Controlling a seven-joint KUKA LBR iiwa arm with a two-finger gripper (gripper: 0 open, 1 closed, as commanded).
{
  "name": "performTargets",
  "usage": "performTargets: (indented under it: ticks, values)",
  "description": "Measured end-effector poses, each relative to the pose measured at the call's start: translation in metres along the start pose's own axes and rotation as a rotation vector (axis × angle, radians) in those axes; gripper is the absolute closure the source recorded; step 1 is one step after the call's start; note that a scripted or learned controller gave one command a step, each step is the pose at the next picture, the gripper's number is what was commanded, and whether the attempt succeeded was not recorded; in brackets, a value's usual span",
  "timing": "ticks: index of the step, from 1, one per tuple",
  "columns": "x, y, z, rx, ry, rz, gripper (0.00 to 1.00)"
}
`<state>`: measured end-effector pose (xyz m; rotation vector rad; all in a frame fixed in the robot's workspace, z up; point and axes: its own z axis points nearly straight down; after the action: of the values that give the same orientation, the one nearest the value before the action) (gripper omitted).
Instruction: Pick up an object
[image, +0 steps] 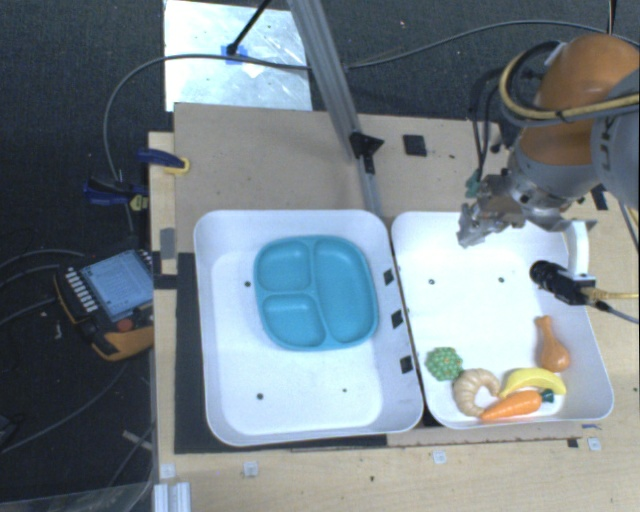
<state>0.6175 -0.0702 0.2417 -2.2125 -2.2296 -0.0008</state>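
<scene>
The claw (478, 226), its opening impossible to tell, hovers over the right bin's (450, 300) far edge; best drop straight onto the lone drumstick (550, 345).

I can read no text, label, brand or number anywhere here. The handheld device (108, 290) off the bench at about nine o'clock has a lit screen and a row of keys, but whatever is on them is too small for me to read.
</scene>
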Motion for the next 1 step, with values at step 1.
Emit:
performTargets:
  ticks: [1]
  values:
    - [0.0556,-0.0146,-0.0059,0.0,0.001,-0.002,1.0]
